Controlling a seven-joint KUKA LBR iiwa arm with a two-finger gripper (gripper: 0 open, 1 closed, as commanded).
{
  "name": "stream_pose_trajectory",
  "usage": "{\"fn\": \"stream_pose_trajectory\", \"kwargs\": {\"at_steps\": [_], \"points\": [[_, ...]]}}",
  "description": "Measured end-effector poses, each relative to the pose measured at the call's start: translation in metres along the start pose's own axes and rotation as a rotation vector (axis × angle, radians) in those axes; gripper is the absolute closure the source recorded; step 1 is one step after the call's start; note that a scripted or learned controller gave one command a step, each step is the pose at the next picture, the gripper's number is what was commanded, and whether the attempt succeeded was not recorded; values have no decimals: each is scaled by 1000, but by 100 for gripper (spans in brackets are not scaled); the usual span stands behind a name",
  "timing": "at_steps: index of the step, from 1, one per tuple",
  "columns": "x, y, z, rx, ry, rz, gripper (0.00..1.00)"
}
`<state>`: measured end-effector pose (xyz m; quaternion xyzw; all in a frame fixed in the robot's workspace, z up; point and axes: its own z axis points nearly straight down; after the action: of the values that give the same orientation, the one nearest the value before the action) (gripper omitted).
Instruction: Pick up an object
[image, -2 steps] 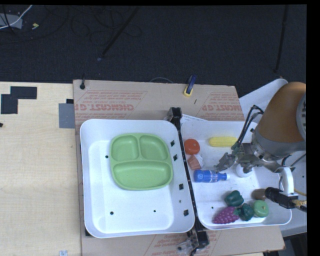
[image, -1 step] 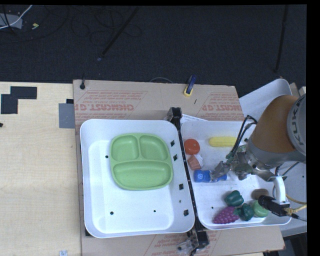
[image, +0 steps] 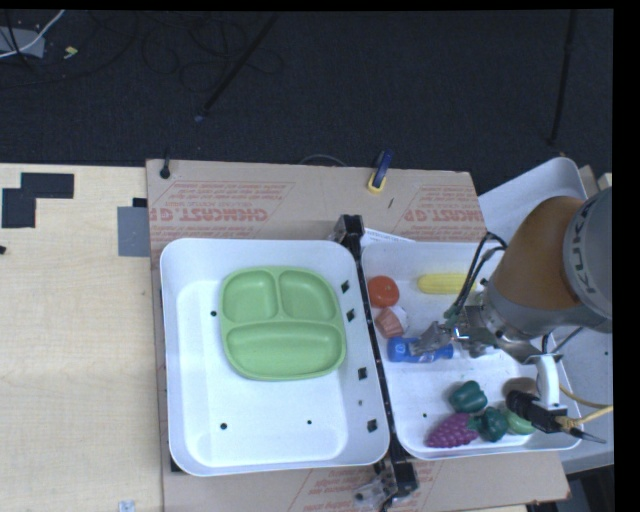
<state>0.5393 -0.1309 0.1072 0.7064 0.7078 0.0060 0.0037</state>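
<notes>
Right white bin (image: 420, 445): hand (image: 432, 345), grip state unclear, touching blue object (image: 402, 350) beside it.

Dark carpet (image: 300, 80) behind wooden bench (image: 70, 350)

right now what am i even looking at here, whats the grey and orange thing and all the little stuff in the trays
The picture comes from one camera fixed above a bench, looking down at a slant. The grey and orange thing is a robot arm reaching in from the right. Its grasping end, the tool, is low in the right white bin, beside a blue object; whether it grips anything cannot be told. That bin also holds toy food: a corn cob, an orange piece, purple grapes and green pieces. The left white bin holds a green divided plate.
</notes>
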Motion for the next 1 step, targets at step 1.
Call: {"fn": "stream_pose_trajectory", "kwargs": {"at_steps": [1], "points": [[-2,-3,-6,11,1,7,100]]}}
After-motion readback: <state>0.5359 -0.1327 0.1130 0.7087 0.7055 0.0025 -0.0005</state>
